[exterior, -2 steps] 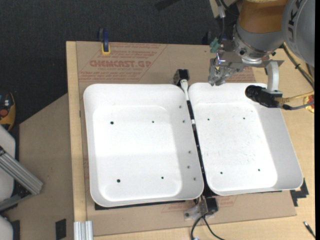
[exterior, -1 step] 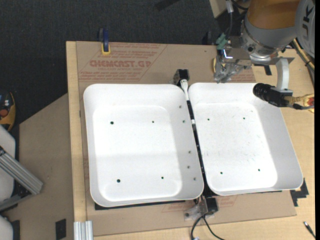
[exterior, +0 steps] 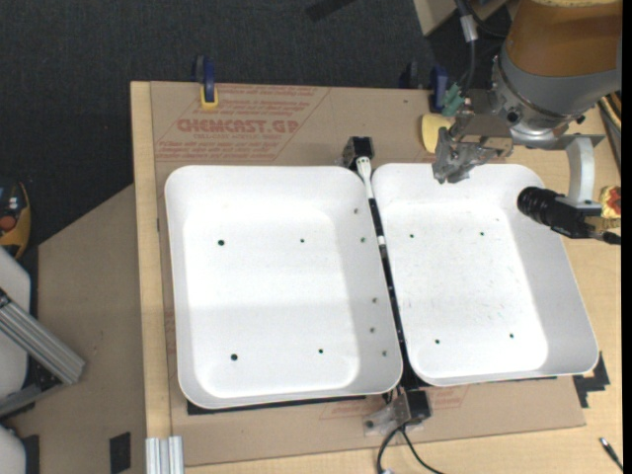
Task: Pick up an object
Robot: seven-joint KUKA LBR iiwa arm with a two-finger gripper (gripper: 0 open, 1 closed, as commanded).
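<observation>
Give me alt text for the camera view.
The gripper hangs over the far edge of the right bin, reaching in from the right. The left bin sits beside it on a brown board marked with red lettering.

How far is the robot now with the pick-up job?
Nothing looks done yet. The gripper hangs over the far rim of the right bin, and no object is visible between its fingers. Both that bin and the left bin show bare white floors, so finding and grasping an object is left.
</observation>
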